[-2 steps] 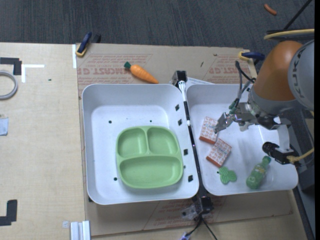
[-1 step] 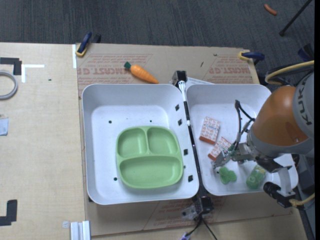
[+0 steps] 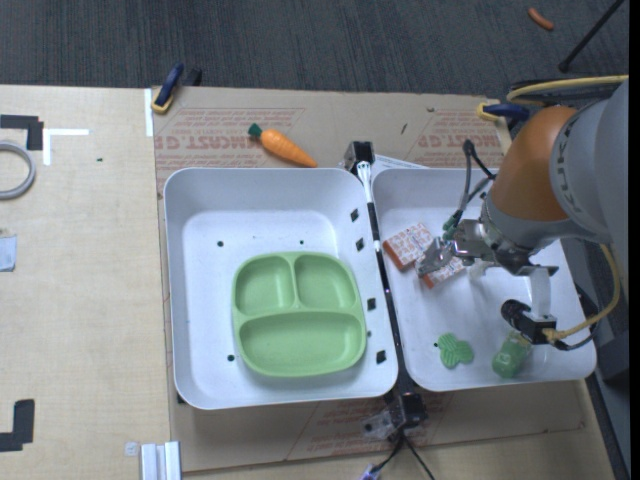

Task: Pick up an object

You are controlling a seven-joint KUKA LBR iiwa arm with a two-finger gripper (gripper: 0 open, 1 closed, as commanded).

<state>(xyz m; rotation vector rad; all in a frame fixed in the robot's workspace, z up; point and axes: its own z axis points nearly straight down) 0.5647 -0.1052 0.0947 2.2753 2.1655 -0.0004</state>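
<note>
Metal gripper (image 3: 440, 260) low in right bin (image 3: 560, 368), jaw state impossible to tell, touching orange-white box (image 3: 408, 244), glossy green three-part plate (image 3: 298, 314) left, toy carrot (image 3: 283, 145) far.

Looked like a robotics lab test cell, not a home. Worktop (image 3: 80, 298) was covered in taped-down printed cardboard (image 3: 300, 118) with black tape markers (image 3: 22, 128) at 9 o'clock. Two white bins (image 3: 180, 298) were clipped together at centre, toy carrot (image 3: 283, 145) at 12, cabling (image 3: 590, 318) trailing off the industrial arm (image 3: 560, 168) at 3, dark carpet floor (image 3: 300, 28) beyond.
</note>
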